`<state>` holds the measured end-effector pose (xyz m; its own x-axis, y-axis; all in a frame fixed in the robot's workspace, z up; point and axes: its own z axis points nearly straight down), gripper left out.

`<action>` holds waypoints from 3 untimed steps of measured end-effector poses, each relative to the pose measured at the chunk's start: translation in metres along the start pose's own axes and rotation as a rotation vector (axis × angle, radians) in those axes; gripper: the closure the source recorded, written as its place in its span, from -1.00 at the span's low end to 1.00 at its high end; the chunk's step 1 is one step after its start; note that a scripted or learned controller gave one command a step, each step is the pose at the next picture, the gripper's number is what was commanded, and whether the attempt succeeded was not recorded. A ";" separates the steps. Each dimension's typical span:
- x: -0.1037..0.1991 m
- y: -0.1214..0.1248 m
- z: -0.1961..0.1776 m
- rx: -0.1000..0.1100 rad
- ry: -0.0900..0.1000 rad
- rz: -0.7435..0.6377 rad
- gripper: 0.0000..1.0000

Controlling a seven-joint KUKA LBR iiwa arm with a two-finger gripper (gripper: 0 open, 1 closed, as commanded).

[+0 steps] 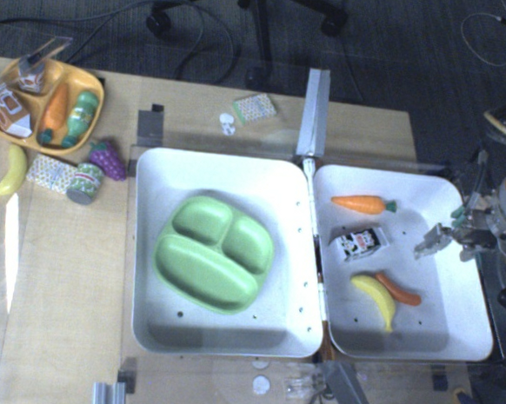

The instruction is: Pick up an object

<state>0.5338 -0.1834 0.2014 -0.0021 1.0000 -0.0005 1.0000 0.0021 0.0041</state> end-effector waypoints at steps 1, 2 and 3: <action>0.038 0.079 -0.047 -0.001 -0.001 -0.148 -1.00; -0.012 0.134 -0.011 -0.001 -0.002 -0.325 -1.00; -0.021 0.137 -0.004 -0.002 -0.003 -0.303 -1.00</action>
<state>0.6704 -0.2041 0.2063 -0.3000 0.9539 -0.0049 0.9539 0.3001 0.0057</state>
